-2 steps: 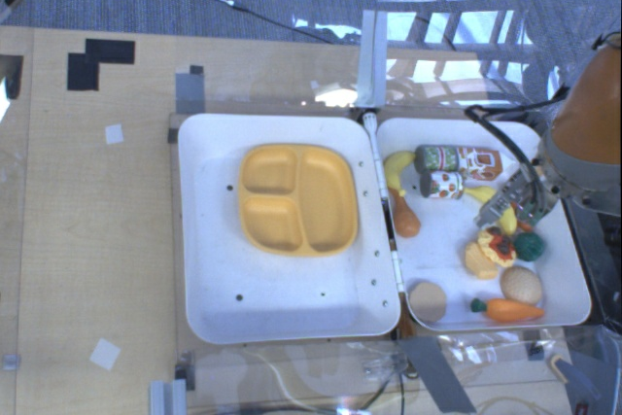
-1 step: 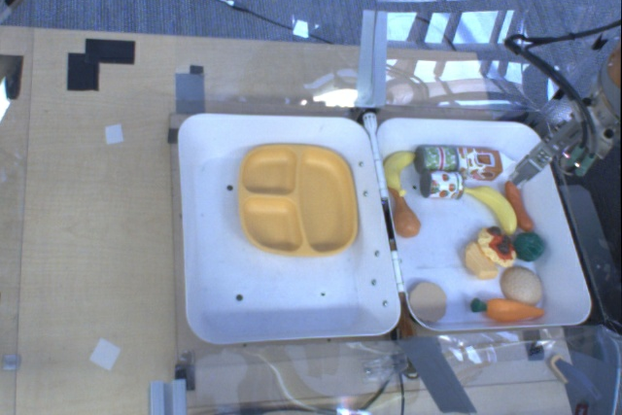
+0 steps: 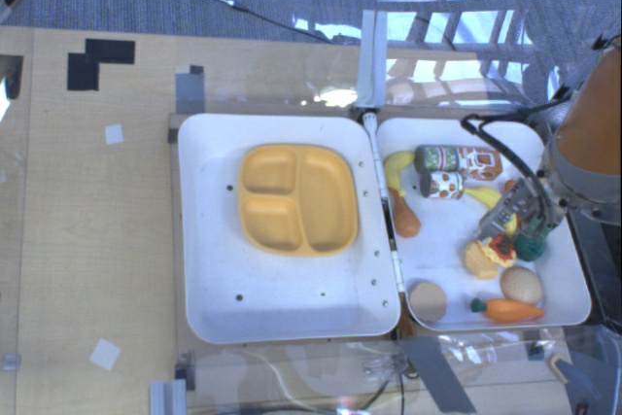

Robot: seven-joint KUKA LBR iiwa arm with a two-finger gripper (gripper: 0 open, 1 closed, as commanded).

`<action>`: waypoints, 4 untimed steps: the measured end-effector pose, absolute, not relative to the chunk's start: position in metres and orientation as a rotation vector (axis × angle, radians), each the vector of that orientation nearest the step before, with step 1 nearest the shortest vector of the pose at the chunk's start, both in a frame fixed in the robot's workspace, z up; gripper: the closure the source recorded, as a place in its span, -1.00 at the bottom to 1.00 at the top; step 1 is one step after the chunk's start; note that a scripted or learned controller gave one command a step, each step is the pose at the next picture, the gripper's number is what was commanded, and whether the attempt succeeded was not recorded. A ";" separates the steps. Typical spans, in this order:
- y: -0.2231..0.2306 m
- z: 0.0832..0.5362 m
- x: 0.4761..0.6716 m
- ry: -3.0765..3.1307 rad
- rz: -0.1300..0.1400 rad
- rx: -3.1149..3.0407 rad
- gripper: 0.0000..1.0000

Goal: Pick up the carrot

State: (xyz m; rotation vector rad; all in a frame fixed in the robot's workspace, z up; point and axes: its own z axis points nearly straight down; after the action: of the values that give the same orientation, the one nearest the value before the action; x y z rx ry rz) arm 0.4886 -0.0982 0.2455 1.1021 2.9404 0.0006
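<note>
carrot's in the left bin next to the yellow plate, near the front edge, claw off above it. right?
Not quite. The camera view shows the carrot in the right bin, near its front edge. The yellow plate lies by itself in the left bin. The claw does sit farther back than the carrot.

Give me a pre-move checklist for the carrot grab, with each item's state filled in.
1. Carrot in view, lying in the right bin near its front edge: ok.
2. Gripper above the carrot: not ok, it sits further back, over the yellow toy food.
3. Carrot between the fingers: not ok.
4. Room around the carrot: not ok, the beige egg-shaped piece is close behind it.
5. Finger opening: cannot tell.
</note>
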 end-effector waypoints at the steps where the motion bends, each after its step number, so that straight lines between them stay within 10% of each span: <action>1: -0.109 0.288 0.489 2.678 0.005 1.626 1.00; 2: -0.114 0.297 0.493 2.477 0.004 1.923 1.00; 3: -0.100 0.090 0.491 2.474 0.012 1.916 1.00; 4: -0.073 0.264 0.491 2.592 0.015 1.747 1.00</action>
State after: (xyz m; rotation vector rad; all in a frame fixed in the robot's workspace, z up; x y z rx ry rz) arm 0.4906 -0.0730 0.2636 1.7472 2.5924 0.0147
